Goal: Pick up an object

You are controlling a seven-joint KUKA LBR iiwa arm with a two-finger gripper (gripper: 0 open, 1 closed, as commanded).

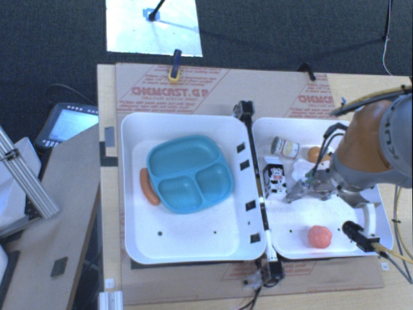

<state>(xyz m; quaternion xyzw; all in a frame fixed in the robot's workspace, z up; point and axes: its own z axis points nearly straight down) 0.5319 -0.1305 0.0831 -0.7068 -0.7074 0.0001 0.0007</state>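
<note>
A grey robot arm [381, 147] with an orange band reaches in from the right, its gripper [298, 191] pointing left and low.

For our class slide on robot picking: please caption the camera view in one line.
Robot claw low in the right bin near a pink ball; blue tray and sausage in the left bin.

Right bin [387, 228] contents: pink ball [319, 236] at 6 o'clock, resting free on the floor. Small jar [284, 148] with pale label at 11 o'clock, lying on its side. Black-and-white packet [275, 178] at 9 o'clock, just beside the left wall. Orange round item [314, 154] at 12 o'clock, partly hidden.

Left bin [187, 247] contents: blue three-compartment plate [190, 173] at centre, flat, turned askew. Orange sausage [149, 186] at 9 o'clock, touching the plate's edge.
</note>
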